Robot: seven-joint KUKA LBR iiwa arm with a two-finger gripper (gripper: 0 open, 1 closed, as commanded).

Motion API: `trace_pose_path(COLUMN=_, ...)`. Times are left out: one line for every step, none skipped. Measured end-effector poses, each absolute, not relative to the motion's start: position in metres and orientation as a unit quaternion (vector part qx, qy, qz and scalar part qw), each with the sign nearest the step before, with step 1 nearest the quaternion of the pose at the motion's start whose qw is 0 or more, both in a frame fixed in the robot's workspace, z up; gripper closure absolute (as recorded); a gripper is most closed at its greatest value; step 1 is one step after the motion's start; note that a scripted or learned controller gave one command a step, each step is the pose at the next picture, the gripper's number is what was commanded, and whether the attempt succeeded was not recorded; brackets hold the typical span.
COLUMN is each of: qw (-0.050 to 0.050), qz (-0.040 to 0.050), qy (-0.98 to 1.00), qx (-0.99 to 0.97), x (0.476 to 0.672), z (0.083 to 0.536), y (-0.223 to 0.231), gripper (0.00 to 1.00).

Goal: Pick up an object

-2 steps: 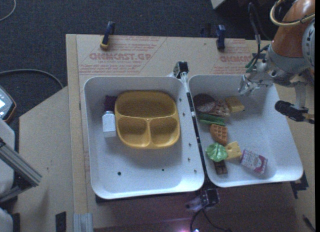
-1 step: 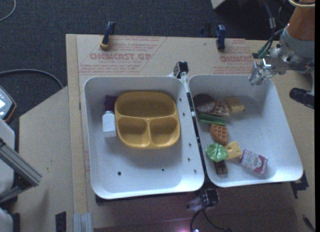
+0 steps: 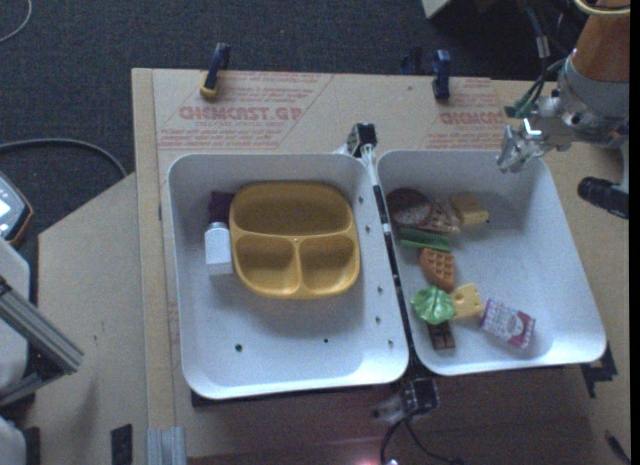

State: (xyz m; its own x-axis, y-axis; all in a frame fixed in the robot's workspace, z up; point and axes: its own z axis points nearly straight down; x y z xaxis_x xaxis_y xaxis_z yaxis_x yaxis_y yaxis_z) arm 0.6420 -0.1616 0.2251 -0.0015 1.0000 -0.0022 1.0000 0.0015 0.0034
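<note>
Positioned above the far right corner of the right bin (image 3: 560,253), the hand (image 3: 515,148) is seen with nothing in it; whether it is spread or pressed together cannot be told. No object has been lifted yet, so the whole pick remains. Two bins are counted: the left bin (image 3: 190,283) holds one yellow tray (image 3: 295,238) and one white bottle (image 3: 218,249); roughly eight toy foods (image 3: 440,268) are clustered along the right bin's left side.

We see the arm (image 3: 607,43) cut off at the three o'clock edge; the purple item (image 3: 220,203) lies half hidden behind the yellow tray (image 3: 294,238).
</note>
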Motion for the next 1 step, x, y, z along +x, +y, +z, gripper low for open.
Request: trace_pose_path(qw=-0.002, qz=-0.0003, qy=0.708, qx=0.706, x=0.6093, z=0.2354, y=-0.1169, gripper=1.0)
